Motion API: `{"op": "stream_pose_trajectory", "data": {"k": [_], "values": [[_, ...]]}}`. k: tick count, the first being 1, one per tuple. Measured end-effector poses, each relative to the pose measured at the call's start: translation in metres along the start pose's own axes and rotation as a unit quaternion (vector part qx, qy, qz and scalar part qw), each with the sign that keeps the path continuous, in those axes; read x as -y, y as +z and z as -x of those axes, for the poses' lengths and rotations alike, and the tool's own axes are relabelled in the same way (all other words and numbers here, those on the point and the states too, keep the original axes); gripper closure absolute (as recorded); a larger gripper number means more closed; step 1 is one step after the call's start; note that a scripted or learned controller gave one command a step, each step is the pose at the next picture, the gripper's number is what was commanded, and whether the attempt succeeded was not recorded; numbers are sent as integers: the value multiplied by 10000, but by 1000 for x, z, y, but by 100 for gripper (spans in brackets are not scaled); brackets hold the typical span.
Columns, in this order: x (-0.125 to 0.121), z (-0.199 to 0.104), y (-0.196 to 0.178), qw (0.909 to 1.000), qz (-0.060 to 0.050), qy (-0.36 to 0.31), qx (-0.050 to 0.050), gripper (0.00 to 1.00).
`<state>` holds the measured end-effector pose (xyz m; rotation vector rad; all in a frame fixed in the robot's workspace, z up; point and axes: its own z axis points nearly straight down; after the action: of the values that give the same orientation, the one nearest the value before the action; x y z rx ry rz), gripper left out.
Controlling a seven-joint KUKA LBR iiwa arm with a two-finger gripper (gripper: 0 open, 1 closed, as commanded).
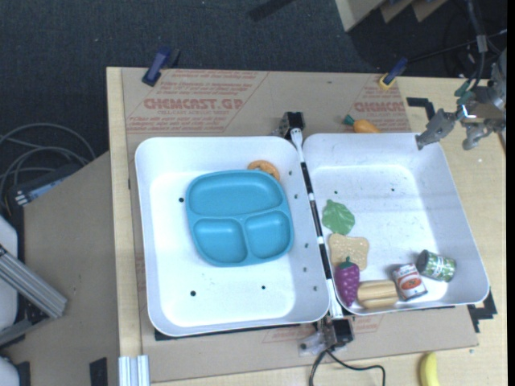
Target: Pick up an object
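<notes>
Open pincer — above bin corner

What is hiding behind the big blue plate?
An orange-brown round snack peeks out behind the blue plate, at the far edge of the left bin. The plate covers its lower part, so its full shape stays hidden.

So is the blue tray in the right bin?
No, the blue tray lies in the left bin.

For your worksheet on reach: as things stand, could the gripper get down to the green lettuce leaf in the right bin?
Probably yes. The gripper hangs at the right bin's far corner, and the lettuce leaf lies uncovered, with bare floor between them.
</notes>
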<state>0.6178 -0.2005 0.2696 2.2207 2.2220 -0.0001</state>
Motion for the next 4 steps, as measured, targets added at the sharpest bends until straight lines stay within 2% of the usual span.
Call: {"op": "stream_pose_trajectory", "data": {"k": [1, 2, 3, 4], "values": [[25, -46, 118, 10000, -24, -2, -13, 0], [109, -12, 186, 10000, -12, 11, 0, 0], [41, 17, 185, 10000, 1, -19, -37, 0], [140, 20, 186, 10000, -30, -2, -38, 0]]}}
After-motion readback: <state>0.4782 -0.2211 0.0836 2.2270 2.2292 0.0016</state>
